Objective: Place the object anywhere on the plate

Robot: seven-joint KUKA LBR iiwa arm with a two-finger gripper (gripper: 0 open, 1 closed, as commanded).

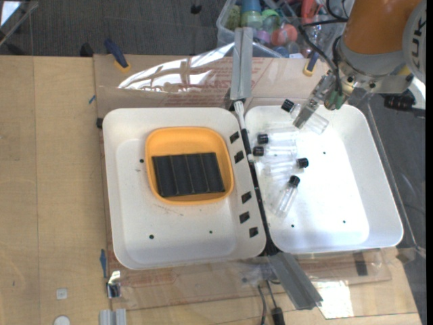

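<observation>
An orange plate (185, 135) lies in the left bin (128, 202) with a black ridged block (188, 174) on it. Several clear vials with black caps lie in the right bin (352, 202). One vial (285, 196) points toward the divider, and two shorter vials (270, 139) (288, 163) lie beside it. My gripper (306, 114) hangs low over the far left corner of the right bin. It is right by another clear vial (318, 123), whose black cap (287, 105) shows just to its left.
A grey divider bar (241, 66) with black clips runs between the two bins. A clear tub of coloured toys (277, 9) stands behind the bench. Cardboard and plastic film lie behind the left bin.
</observation>
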